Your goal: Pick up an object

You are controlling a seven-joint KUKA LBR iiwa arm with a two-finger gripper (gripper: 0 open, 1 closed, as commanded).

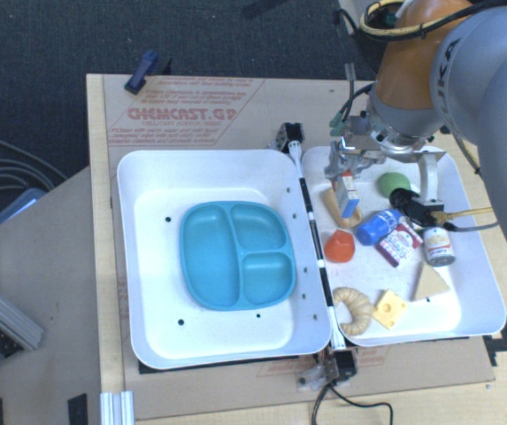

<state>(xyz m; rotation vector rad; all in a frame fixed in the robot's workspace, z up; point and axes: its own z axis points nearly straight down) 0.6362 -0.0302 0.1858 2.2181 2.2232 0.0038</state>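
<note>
The arm [465,51] reached in over the worktop's far right corner. Its pincer [349,168] hung above the right bin [483,312]. Whether it was apart, I cannot tell.

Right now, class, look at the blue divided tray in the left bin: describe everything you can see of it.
The blue divided tray is a light turquoise piece with rounded corners, plastic by its look. Raised ridges split it into three compartments: one large on its left side, two smaller on its right. All three hold nothing. It lies flat, turned slightly askew, near the middle of the left bin, resting on the bin's white floor, touched by nothing else.
</note>
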